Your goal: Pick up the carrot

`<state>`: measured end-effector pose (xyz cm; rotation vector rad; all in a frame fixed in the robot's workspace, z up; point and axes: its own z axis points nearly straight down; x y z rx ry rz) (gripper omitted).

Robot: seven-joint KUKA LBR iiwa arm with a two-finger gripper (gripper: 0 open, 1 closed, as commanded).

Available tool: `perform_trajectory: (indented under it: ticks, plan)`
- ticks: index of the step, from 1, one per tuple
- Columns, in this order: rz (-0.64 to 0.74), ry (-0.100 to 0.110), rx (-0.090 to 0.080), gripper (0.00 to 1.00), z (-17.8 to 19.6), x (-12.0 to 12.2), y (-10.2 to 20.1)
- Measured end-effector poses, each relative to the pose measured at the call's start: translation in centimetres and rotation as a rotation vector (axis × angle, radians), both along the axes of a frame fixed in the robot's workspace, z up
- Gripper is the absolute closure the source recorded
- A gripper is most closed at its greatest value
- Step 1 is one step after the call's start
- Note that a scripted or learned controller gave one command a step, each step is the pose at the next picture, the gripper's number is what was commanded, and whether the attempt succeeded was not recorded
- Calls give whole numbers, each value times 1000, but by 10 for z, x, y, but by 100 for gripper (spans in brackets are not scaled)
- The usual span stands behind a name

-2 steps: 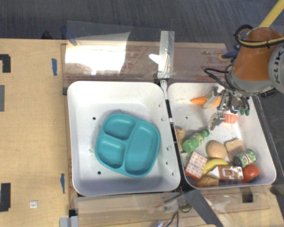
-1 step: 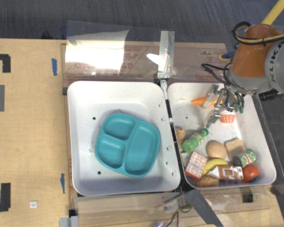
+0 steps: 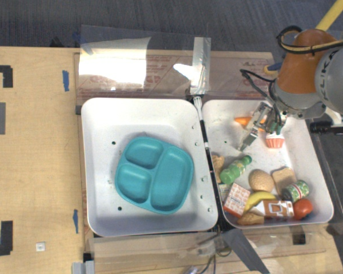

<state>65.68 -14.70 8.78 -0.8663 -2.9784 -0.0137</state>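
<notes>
Inside right bin [image 3: 323, 178]: carrot [image 3: 243, 120], toys.

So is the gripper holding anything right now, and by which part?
It cannot be told: the gripper sits right beside the carrot in the right bin, but no grasp is visible.

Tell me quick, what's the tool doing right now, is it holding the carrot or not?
Tool: over the right bin, right beside the carrot; open or closed cannot be told, and no grip on the carrot is visible.
</notes>
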Motion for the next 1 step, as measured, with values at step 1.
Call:
perform_trajectory:
  ticks: [1]
  plan:
    - [-70, -12, -24, 0, 0, -1, 15]
